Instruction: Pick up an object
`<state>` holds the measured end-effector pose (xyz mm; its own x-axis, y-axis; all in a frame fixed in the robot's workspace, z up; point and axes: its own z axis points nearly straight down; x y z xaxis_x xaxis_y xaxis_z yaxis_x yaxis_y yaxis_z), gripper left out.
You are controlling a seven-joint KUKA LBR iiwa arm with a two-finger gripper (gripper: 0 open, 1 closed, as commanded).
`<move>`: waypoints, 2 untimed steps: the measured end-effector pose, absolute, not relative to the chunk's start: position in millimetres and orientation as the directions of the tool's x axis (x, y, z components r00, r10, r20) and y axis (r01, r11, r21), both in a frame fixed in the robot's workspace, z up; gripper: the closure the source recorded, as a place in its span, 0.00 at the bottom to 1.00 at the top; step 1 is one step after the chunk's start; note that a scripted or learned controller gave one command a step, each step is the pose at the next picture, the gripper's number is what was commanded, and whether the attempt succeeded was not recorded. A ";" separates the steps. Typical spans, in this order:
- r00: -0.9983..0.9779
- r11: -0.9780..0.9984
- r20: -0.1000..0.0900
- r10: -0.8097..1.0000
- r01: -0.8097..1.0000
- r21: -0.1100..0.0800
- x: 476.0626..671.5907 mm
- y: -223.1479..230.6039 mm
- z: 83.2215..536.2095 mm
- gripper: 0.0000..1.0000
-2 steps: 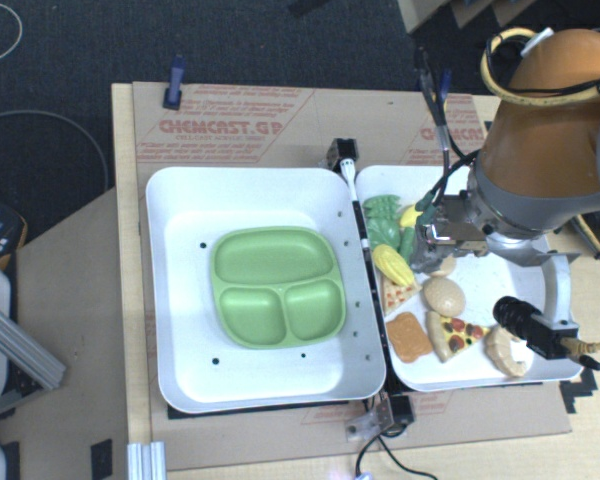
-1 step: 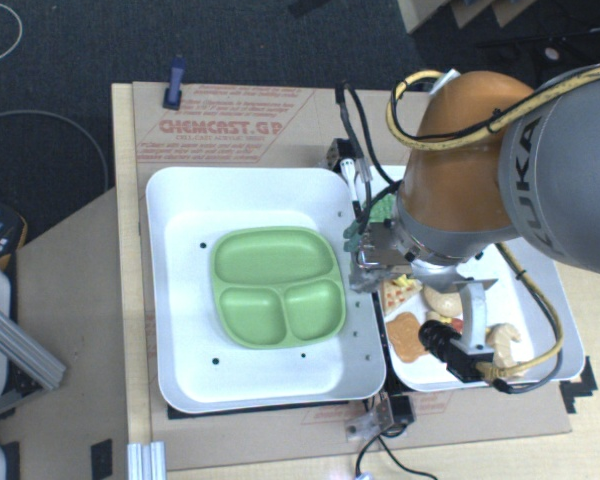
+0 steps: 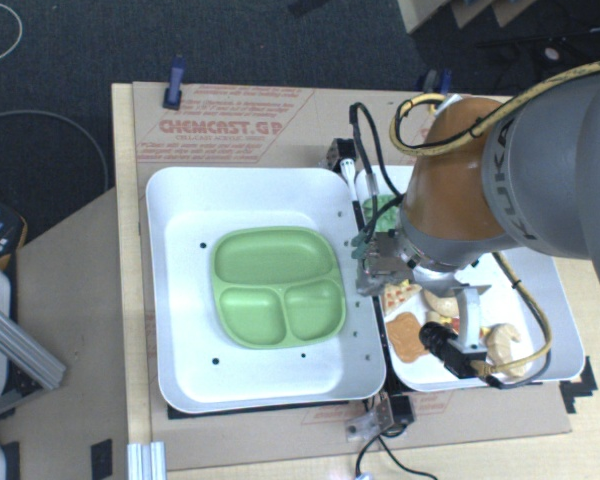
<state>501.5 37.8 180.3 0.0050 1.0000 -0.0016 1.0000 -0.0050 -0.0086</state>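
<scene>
Looking down on a bench (image 3: 220, 128) bearing two white bins side by side. Finding in the left bin (image 3: 170, 268) a green tray (image 3: 278, 286), lying flat near the middle, turned slightly askew, showing one long compartment at the far side and two smaller ones at the near side, touching no wall. Seeing the arm (image 3: 550, 158) reaching in from the right, covering much of the right bin (image 3: 568, 340), with its orange band (image 3: 450, 183) sitting above that bin's far left part. Placing the gripper (image 3: 377, 271) low at the right bin's left wall, just beside the rim next to the left bin. Not managing to tell whether open or closed, with the wrist blocking the sight from above. Spotting the things for picking in the right bin: a brown piece (image 3: 405, 338) lying flat toward the near left corner, near the gripper; an orange bit (image 3: 401, 294) between the brown piece and the gripper, close to the gripper or touching it, hard to tell which; a tan lump (image 3: 506, 342) toward the near right, well apart from the gripper; a green thing (image 3: 382, 212) by the far left wall, partly hidden behind cables.
</scene>
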 end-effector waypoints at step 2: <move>-0.011 0.011 0.001 1.000 1.000 -0.008 483.3 200.5 341.0 1.00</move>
